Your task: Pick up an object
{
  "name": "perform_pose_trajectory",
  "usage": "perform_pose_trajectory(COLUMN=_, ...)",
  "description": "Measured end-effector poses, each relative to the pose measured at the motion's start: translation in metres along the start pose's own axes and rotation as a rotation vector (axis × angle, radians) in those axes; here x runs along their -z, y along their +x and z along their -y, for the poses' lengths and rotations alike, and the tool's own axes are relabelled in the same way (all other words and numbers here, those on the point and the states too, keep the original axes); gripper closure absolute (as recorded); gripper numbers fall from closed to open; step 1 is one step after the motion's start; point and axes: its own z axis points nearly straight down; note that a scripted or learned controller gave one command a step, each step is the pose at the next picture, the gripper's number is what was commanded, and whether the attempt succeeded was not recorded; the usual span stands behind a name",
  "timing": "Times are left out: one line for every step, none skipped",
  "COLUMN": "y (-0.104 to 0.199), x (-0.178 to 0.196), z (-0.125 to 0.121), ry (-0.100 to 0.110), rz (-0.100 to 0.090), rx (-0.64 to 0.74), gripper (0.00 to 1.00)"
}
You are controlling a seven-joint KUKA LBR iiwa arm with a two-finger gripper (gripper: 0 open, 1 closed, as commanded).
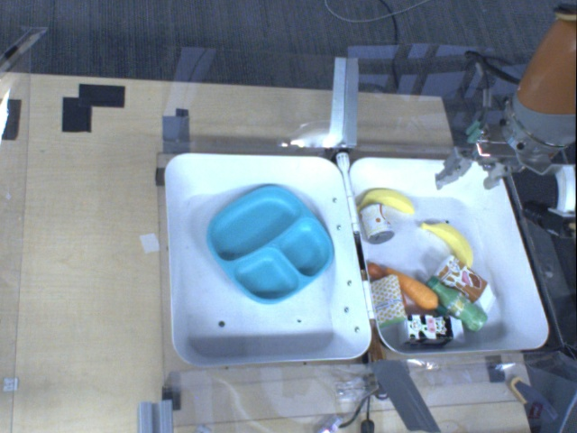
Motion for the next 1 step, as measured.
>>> perform_pose_trajectory(y=-0.0394, x=-0.1372, z=0.0078, ry=-0.004, rz=0.002, rx=0.106, gripper=0.0)
